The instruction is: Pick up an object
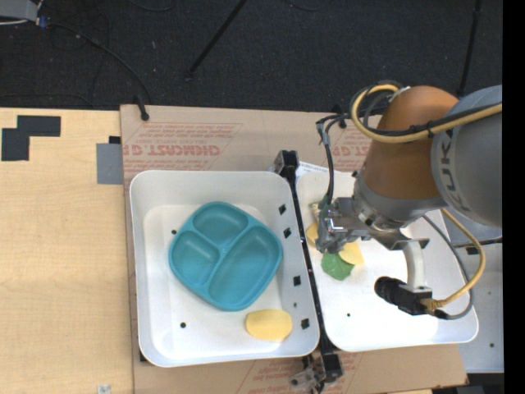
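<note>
Camera view: the metal two-finger gripper [332,235], its opening hidden so I cannot tell its state, sits low in the right white bin [459,322] above a small green lump [335,266] touching a smooth yellow piece [353,255].

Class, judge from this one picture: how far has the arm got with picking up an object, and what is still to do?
Done: the arm has reached into the right bin, its hand low over the green object and yellow pieces. In hand: nothing visibly; whether the hand grips anything cannot be told. Left: grasp and lift. In the left bin, the teal divided plate and yellow object lie apart from it.
</note>
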You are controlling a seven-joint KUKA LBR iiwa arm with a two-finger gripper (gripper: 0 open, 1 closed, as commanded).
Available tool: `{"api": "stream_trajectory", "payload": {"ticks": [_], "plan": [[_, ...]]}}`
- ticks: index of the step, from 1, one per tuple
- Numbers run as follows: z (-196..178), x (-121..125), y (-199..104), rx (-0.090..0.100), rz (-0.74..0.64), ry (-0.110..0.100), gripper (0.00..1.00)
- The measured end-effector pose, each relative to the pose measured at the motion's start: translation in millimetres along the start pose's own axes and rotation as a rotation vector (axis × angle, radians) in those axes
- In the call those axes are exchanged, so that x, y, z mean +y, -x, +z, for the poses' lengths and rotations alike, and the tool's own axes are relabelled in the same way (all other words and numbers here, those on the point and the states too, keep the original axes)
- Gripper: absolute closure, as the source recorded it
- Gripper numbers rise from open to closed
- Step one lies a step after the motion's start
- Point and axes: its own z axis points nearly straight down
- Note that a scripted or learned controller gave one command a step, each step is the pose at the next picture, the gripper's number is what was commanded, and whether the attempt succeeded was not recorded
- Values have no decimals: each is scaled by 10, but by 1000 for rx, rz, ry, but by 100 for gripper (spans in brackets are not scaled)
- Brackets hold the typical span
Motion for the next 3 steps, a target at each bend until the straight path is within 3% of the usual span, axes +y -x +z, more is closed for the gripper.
{"api": "stream_trajectory", "payload": {"ticks": [1,2,3], "plan": [[108,-142,-486,-1,1,0,100],[-36,-236,-994,-1,-2,3,100],[-30,-234,-974,-2,2,2,0]]}}
